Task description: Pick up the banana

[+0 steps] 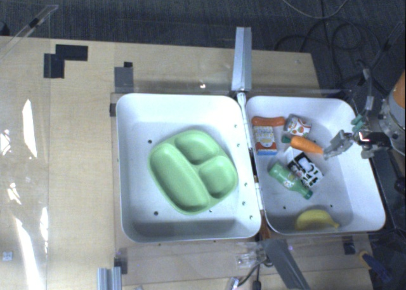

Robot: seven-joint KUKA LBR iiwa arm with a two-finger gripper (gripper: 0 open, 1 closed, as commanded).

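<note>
The banana (316,220) lies against the near edge of the right bin (365,209), apart from the other items. The gripper (346,141) hovers at that bin's right edge, grasping nothing — whether its jaws are released or clenched I cannot tell. A good grasp probably means descending squarely over the banana's middle — clear of the green bottle (289,180).

No text can be read; the small carton (266,137) in the right bin (374,209) bears an orange and white label with print too small to make out; the black-and-white patterned packet (306,169) beside the green bottle (288,178) shows markings but no legible letters or numbers.
</note>
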